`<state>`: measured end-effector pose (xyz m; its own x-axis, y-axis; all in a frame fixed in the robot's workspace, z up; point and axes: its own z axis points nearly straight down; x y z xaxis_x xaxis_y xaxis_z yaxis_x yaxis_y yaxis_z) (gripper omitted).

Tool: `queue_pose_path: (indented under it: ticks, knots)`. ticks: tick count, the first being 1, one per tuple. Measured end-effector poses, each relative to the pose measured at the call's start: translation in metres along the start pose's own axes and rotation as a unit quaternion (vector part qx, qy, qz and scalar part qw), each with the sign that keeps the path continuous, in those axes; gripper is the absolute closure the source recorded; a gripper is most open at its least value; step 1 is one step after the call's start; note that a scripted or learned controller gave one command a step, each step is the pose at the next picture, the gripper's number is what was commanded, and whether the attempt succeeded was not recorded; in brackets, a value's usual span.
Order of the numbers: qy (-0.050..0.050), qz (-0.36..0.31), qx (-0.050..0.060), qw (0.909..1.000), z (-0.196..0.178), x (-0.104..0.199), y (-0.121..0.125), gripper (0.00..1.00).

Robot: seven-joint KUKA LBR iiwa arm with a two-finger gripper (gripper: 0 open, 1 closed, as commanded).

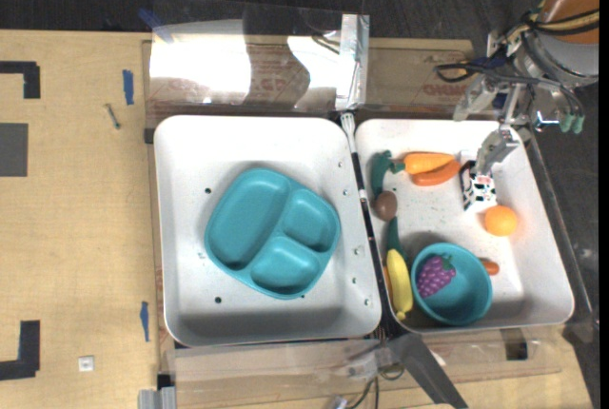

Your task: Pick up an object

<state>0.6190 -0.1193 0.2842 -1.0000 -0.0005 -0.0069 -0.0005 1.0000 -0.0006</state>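
Observation:
My gripper [491, 155] hangs over the far right corner of the right bin [542, 207], just above a small black-and-white toy [479, 191]. An orange carrot [430, 167] lies to its left, with a green piece [381, 167] beside it. An orange ball [500, 221] rests below the toy. A brown round item [384, 204] and a yellow banana [398, 282] lie along the bin's left wall. Purple grapes [436, 274] sit in a teal bowl [466, 302] at the front. Nothing shows in the gripper's grasp.
The left bin [181, 160] holds a teal divided plate [273, 231]. A small red-orange item [488, 266] peeks out beside the bowl. Clear plastic sheeting [257, 65] stands behind the bins. The arm's cables [476, 69] hang near the right bin's far edge.

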Motion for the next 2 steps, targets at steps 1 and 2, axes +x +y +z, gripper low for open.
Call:
queue_pose_path:
  ticks: [1, 2]
  knots:
    - [0.007, -0.048, -0.002, 0.9988, 0.156, -0.004, -0.023, 0.0]
    - [0.0, -0.005, 0.002, 1.0, 0.181, -0.027, 0.013, 0.0]
